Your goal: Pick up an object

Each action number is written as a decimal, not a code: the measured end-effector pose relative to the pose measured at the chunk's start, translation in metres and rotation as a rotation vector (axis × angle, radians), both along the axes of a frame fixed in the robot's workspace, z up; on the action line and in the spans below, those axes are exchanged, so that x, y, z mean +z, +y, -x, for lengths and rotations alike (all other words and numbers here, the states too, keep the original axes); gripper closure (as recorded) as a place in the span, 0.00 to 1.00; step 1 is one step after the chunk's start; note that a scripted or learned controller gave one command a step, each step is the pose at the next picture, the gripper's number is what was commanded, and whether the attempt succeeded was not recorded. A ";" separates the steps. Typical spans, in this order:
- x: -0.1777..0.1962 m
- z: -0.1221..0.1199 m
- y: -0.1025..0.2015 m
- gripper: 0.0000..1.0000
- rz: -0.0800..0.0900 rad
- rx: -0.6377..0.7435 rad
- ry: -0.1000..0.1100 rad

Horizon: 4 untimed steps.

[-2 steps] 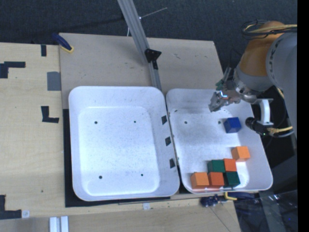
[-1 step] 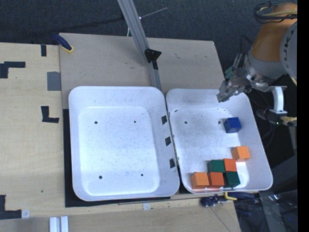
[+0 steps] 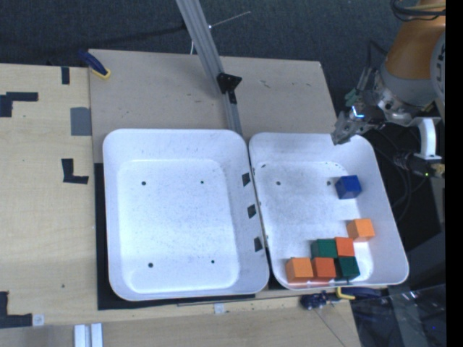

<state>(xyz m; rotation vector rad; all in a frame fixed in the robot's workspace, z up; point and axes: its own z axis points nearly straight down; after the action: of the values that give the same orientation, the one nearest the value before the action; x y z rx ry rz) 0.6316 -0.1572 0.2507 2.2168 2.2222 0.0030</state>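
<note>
The gripper [image 3: 346,131] hangs over the far right corner of the right bin [image 3: 304,150], at the end of the grey arm [image 3: 412,56] with its orange band. It holds nothing, and its tip is too small and dark here to tell how it is set.

All the blocks lie in the right bin. A blue block [image 3: 348,186] sits alone near the right wall, well apart from the others and nearest to the gripper. An orange block [image 3: 360,228] lies further toward the near edge, just beside the cluster in the near right corner, where orange and green blocks [image 3: 325,259] press together, touching one another. The left bin [image 3: 173,143] has no part in this step.

The step in hand looks like the approach, before any descent. The blue block seems the best target: free space lies on every side, so the fingers can straddle it without knocking neighbours. The gripper should centre over it, line up with its flat sides, and descend straight. The bin wall close by on the right may crowd one finger. The packed cluster is a poorer choice, since there is little room between blocks.
</note>
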 end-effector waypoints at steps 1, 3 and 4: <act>-0.003 0.020 0.043 1.00 -0.001 0.002 0.004; 0.004 0.043 0.154 1.00 -0.003 0.005 0.005; 0.002 0.050 0.208 1.00 -0.002 0.005 0.006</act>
<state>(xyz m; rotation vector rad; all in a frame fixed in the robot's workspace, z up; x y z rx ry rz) 0.5812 0.0509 0.2529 2.2148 2.2321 -0.0012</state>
